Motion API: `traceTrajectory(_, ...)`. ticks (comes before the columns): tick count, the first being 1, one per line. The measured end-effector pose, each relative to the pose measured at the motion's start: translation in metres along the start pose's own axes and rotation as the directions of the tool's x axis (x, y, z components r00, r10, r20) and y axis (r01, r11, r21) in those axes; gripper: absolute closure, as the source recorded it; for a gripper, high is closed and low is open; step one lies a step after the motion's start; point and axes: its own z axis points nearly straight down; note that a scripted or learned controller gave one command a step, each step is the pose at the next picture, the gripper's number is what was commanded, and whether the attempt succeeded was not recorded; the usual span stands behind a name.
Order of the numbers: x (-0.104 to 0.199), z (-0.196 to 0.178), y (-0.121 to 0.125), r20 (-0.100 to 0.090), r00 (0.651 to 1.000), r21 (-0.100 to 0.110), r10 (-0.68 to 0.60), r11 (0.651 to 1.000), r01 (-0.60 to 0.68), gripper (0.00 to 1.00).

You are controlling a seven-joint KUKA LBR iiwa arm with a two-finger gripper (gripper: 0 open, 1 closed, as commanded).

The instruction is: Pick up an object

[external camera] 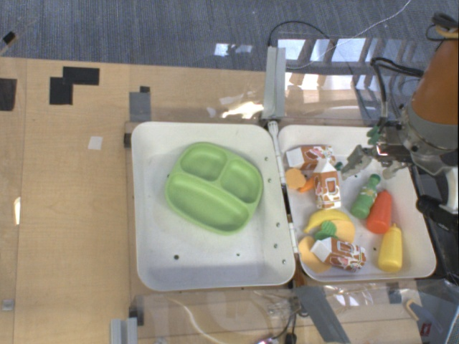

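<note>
My gripper (372,163) hovers over the back part of the right bin (423,267), fingers spread open with nothing between them. Just in front of it a green bottle (365,198) lies beside a red bottle (380,212), and a yellow bottle (391,248) rests nearer the front. Left of the gripper are two brown-and-white cartons (316,155) (328,185) and an orange piece (297,180). A yellow banana (332,221) and a third carton (346,254) lie at the bin's front.
The left bin (154,253) holds a green divided plate (214,185). A metal divider (275,92) runs between the bins at the back. The arm's orange band (439,84) stands at the right, with cables behind it.
</note>
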Motion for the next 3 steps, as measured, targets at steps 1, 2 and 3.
traceTrajectory(1,-0.003,0.19,0.052,-0.004,0.96,-0.008,0.279,0.96,-0.279,0.0)
traceTrajectory(2,-0.001,0.179,0.054,-0.007,0.96,-0.011,0.279,0.96,-0.279,1.0)
traceTrajectory(3,-0.023,0.188,0.056,-0.006,0.957,-0.01,0.291,0.957,-0.291,1.0)
